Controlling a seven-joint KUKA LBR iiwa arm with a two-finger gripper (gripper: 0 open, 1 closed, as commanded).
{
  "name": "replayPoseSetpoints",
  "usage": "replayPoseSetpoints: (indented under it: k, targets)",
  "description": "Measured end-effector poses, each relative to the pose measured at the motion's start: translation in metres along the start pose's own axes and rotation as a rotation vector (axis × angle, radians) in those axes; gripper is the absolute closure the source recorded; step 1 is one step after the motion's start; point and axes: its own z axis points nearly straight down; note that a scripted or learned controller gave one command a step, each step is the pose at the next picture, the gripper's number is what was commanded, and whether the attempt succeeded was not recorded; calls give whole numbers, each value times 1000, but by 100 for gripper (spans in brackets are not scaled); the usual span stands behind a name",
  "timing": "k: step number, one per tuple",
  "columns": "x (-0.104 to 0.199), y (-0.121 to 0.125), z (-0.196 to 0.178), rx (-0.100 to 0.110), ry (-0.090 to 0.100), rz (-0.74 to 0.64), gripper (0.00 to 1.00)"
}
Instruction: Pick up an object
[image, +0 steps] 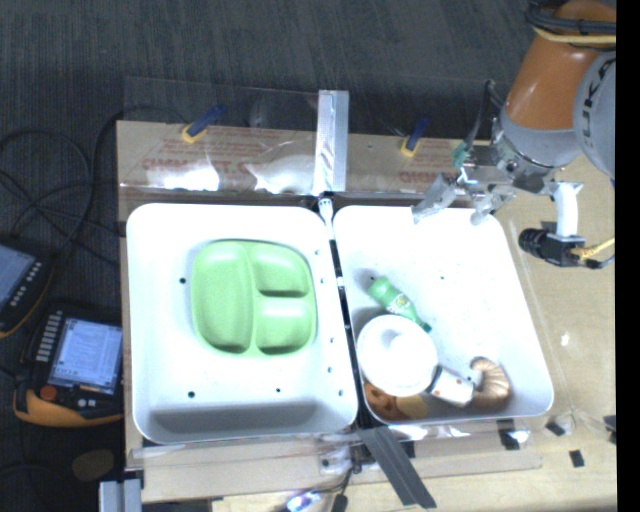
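Above the right bin's (520, 330) far rim, open, empty fingers (455, 203) hover well apart from the green bottle (396, 301).

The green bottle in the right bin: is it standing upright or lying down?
Lying down. The green bottle rests on its side on the right bin's floor, pointing diagonally, beside the white bowl.

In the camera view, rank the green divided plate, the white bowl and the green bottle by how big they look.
1. green divided plate
2. white bowl
3. green bottle
All three lie in the bins at similar depth, so the order looks reliable.
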Motion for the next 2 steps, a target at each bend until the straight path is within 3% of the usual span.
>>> replayPoseSetpoints:
  k: [1,2]
  targets:
    - [42,34,83,2,0,175,0]
    - [41,-11,82,0,-2,81,0]
